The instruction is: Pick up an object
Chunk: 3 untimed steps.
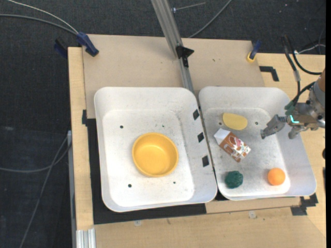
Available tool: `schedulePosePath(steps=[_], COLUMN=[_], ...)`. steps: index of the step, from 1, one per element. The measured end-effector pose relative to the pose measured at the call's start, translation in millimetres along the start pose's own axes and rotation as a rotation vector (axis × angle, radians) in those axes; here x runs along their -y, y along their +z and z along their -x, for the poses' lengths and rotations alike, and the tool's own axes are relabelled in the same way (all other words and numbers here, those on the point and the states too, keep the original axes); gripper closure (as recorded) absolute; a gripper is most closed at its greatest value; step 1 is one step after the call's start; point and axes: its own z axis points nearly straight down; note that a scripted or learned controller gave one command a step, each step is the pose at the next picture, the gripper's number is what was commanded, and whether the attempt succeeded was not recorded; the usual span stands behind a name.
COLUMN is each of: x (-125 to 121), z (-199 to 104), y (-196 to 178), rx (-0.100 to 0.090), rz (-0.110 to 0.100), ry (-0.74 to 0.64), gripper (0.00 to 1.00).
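My gripper hovers at the right side of the right bin, fingers spread apart with nothing between them. Left of it lies a flat yellow object. Below that is a small red and white carton, tilted. A dark green ball sits near the bin's front edge, and an orange ball rests at the front right, below the gripper.
The left bin holds a yellow bowl. A metal rail runs from the top down to the gap between the bins. Cables trail at the right edge near the arm.
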Motion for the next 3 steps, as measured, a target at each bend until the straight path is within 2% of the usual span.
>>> schedulePosePath(steps=[1,2,3], x=[0,-4,-10], z=[0,-5,-13], y=[0,61,109], rx=[0.000,-0.001,0.001], rz=[0.000,-0.007,-0.001], ry=[0.000,0.003,0.005], gripper=[0.00,0.00,0.00])
